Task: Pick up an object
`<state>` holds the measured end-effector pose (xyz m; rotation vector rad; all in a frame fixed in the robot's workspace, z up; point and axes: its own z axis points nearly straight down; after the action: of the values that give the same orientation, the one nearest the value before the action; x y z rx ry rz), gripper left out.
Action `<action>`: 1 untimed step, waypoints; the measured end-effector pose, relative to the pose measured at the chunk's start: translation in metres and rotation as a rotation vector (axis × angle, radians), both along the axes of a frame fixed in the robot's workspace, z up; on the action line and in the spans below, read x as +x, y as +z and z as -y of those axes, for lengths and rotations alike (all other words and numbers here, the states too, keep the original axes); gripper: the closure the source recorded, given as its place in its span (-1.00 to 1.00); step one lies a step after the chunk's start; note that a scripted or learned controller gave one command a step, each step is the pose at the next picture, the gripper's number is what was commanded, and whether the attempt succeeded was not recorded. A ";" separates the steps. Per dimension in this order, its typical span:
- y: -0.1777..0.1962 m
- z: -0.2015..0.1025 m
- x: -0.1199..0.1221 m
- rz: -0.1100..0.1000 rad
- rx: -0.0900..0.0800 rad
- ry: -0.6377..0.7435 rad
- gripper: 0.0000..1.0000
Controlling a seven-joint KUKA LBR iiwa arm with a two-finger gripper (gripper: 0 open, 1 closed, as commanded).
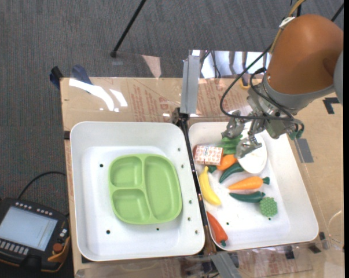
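white egg [253, 161] lain in right bin [304, 213], upper centre, directly under gripper [248, 145] | fingers' state cannot be told | orange carrot [245, 183], banana [208, 187] just below-left | green plate [145, 188] set in left bin [84, 225]

Toy food pile [238, 181] in right bin [298, 213]: banana, carrots, broccoli, small box.
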<state>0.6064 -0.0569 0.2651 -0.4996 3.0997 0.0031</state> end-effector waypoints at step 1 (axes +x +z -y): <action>-0.151 0.054 -0.044 -0.013 0.005 0.357 1.00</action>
<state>0.5621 -0.1110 0.1136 -1.0461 2.9731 0.0140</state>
